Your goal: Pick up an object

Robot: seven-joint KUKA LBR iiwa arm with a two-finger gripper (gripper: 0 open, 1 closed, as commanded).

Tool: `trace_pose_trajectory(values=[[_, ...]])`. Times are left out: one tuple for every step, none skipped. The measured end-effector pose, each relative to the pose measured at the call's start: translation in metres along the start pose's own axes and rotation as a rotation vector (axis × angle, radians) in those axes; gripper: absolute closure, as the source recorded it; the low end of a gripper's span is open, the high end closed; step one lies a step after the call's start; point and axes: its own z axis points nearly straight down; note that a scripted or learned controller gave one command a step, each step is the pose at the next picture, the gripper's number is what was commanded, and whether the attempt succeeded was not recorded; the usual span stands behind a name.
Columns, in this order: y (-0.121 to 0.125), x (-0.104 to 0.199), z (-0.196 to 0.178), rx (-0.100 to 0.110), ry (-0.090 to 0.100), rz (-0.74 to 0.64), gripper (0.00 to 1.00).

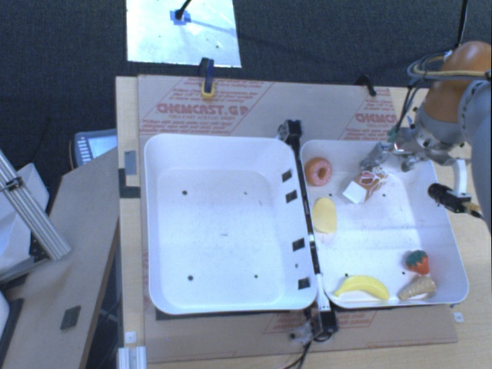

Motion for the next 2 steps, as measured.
trace_pose_trajectory(values=[[-0.007,0.001,-0.003,-0.023,-0.008,0.000,1.00],[-0.003,0.000,-0.018,-0.031,-0.012,-0.005,1.00]])
